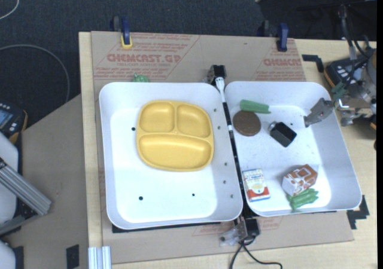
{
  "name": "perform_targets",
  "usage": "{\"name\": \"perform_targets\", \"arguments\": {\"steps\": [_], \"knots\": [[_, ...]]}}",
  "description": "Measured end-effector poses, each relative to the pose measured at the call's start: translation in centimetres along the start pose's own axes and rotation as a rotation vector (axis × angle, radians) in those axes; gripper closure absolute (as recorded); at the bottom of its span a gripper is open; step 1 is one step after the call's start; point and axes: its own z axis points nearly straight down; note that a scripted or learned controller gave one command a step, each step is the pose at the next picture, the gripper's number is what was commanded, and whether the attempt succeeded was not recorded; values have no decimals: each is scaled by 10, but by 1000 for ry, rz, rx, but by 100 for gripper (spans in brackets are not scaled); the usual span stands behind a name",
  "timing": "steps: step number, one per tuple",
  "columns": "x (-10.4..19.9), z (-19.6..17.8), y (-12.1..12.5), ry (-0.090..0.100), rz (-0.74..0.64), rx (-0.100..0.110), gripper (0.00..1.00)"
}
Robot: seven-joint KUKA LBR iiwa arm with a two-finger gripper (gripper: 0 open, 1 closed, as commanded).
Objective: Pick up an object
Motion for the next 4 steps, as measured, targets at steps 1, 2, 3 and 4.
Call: {"name": "perform_targets", "arguments": {"steps": [1, 2, 3, 4], "knots": [[0, -11, 1, -1, -1, -2, 100], [76, -99, -31, 1, -8, -8, 100], [173, -166, -34, 3, -11, -9, 100], [245, -224, -47, 4, -9, -8, 100]]}}
